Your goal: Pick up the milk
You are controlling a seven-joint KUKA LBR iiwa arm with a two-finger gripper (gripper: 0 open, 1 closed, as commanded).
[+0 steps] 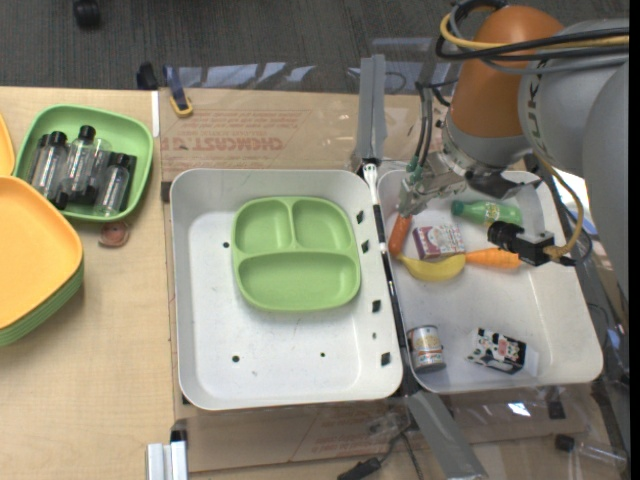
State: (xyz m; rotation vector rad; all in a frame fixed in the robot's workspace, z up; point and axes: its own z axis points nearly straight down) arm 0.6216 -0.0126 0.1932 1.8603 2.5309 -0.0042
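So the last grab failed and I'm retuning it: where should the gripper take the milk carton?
Probably from straight above, across the short sides of the milk carton. It lies flat near the front of the right bin, its cow-print face up, well apart from the can. The gripper sits at the bin's far left corner.

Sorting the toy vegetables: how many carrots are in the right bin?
2. One carrot lies by the bin's left wall, beside the banana; the other carrot lies right of the banana. The arm may hide more.

I see the gripper [413, 196] above the right bin [560, 353], near a carrot [399, 235] and milk [498, 349].
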